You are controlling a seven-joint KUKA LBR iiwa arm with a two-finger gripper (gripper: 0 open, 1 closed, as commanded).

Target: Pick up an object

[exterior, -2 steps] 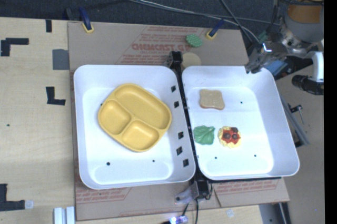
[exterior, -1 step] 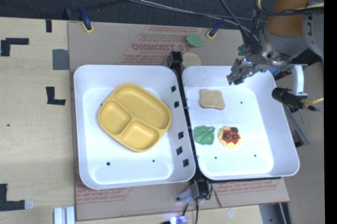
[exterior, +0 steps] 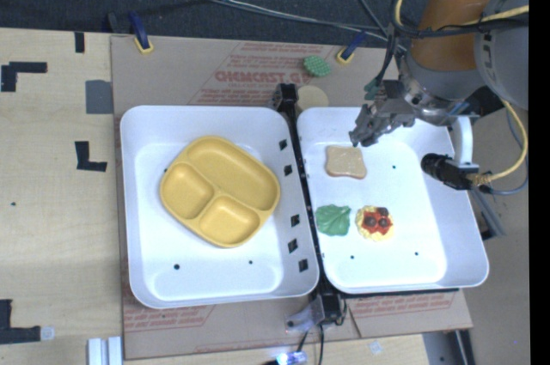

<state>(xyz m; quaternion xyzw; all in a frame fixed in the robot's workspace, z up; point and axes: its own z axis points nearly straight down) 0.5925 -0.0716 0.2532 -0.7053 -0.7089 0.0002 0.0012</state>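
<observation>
The gripper (exterior: 359, 138) hung just above the slice of bread (exterior: 345, 163) near the right bin's (exterior: 447, 269) far left corner, nothing between its fingers, with a green leaf (exterior: 333, 219) and small pizza (exterior: 375, 222) nearer the middle.

The arm (exterior: 468, 20) enters from the upper right of the camera view, its orange band uppermost and the grey wrist below it; the wrist slants down and to the left; the dark tool (exterior: 365, 131) at its end points down-left, its tip low; black and yellow cables loop around the wrist; nothing shows between the tool's tips.
</observation>
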